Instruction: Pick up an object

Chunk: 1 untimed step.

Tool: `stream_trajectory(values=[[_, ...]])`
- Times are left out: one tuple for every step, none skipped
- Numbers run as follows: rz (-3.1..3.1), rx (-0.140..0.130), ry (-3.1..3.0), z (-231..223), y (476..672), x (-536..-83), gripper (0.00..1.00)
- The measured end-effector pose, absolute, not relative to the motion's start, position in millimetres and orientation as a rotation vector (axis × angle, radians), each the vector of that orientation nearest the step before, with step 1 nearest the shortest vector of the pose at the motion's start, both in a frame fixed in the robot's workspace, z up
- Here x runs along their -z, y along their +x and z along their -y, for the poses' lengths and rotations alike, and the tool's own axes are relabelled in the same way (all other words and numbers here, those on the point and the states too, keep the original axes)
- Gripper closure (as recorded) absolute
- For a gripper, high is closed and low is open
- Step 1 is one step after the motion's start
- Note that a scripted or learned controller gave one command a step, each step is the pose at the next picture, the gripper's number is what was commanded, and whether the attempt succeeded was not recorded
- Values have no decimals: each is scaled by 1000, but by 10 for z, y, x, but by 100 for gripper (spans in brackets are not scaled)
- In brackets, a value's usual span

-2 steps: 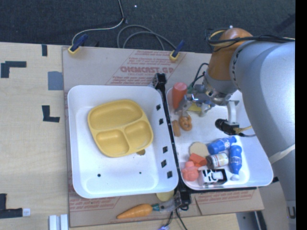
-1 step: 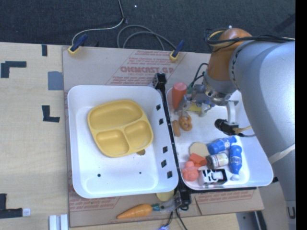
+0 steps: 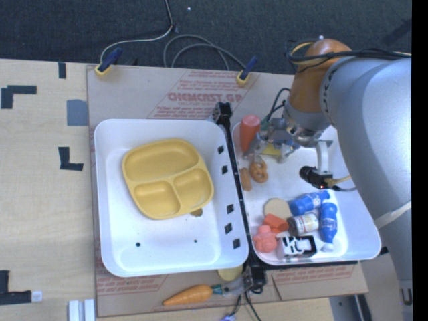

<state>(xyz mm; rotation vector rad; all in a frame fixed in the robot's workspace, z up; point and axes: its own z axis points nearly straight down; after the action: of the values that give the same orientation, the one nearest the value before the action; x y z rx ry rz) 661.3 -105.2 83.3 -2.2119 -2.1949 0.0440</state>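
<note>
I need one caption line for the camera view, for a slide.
Grey arm reaches into the right bin near an orange-red cylinder; a yellow divided plate lies in the left bin.

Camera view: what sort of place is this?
Probably a robot-grasping lab bench: two white bins clamped on cardboard, toy food such as a plastic carrot, and a grey arm reaching in.

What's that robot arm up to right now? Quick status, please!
Pincer low in right bin, beside red-orange cylinder; grip unclear. Blue bottles untouched. Yellow tray in left bin.
</note>
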Motion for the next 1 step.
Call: stream_trajectory(values=[[2195, -46, -2215, 1042, 6612, -834, 0]])
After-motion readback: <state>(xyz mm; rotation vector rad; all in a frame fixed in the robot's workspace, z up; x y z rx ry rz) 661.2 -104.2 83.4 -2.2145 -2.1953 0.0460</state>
